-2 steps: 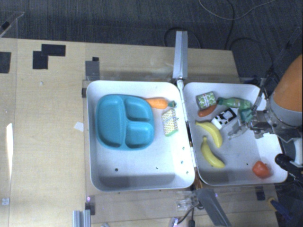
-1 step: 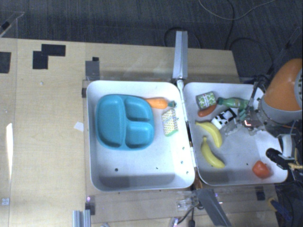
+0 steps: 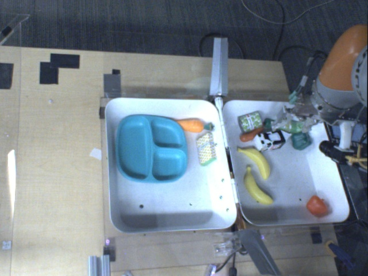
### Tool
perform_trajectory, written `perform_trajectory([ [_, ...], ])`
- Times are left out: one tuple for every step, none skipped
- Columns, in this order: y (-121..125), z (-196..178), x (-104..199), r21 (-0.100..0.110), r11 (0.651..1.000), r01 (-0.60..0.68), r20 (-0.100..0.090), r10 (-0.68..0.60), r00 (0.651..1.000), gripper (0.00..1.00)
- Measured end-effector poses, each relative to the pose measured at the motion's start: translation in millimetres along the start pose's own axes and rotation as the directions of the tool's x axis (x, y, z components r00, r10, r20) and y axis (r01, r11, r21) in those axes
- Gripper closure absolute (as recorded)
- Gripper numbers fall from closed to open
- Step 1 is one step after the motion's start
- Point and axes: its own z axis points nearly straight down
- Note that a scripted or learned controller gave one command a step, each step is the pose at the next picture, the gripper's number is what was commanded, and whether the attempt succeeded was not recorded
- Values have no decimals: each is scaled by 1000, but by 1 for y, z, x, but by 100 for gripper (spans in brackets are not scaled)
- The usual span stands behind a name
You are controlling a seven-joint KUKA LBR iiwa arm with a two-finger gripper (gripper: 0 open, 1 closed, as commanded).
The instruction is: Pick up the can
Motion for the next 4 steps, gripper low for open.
perform_trajectory([
  [1, 49, 17, -5, 999, -50, 0, 50, 999, 0],
  [12, 74, 42, 30, 975, -221, 8, 221, 975, 0],
  [18, 74, 60, 97, 713, -694, 55, 692, 719, 0],
  [25, 63, 62, 70, 721, -689, 37, 688, 724, 100],
])
